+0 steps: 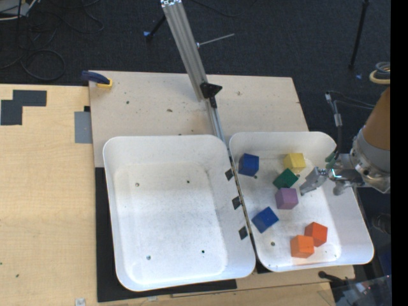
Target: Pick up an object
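Gripper (pixel 317 179) seen at frame right, finger state indiscernible; purple cube (pixel 286 198) best approached vertically, green cube (pixel 285 179) avoided.

matt white bins (pixel 127 155), pale wood bench (pixel 38 190)

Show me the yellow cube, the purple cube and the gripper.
yellow cube (pixel 294 160), camera view, top face.
purple cube (pixel 286 198), camera view, top face.
gripper (pixel 312 182), camera view, at its fingertips over the right bin.
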Controlling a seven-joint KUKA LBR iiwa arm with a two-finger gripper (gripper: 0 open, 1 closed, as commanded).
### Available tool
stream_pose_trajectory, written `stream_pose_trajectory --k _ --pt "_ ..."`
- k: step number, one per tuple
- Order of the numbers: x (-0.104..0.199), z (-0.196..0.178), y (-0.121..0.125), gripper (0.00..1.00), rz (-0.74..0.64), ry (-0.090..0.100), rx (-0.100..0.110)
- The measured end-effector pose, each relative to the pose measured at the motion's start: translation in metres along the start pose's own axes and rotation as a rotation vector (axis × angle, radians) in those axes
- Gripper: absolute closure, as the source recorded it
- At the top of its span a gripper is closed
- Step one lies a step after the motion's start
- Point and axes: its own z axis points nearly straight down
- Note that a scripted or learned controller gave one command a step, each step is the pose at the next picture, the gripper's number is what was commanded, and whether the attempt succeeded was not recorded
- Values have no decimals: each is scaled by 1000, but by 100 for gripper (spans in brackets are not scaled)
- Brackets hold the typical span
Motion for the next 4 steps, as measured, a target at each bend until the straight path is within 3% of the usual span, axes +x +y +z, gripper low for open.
stream_pose_trajectory --k 1,4 --pt "-1 -2 0 0 3 -1 -4" --pt "-6 138 -5 0 2 -1 -6"
